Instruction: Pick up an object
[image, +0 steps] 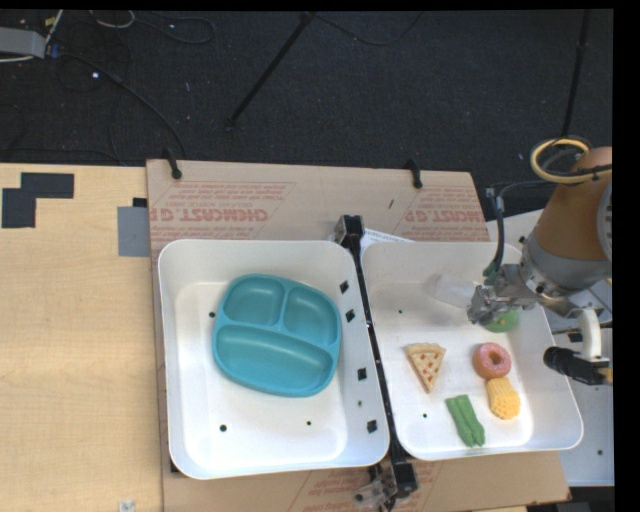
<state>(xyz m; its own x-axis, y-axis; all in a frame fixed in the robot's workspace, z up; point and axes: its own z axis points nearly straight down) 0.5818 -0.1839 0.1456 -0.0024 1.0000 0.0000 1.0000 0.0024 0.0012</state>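
Grey arm (570, 235) over right bin (430, 270)

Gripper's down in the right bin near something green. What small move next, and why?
Probably a short straight lift to test the grasp. The gripper sits low in the right bin right over a green object, which is mostly hidden beneath it, so I can't tell if it is held. The donut, corn and pizza slice lie apart, nearer the camera.
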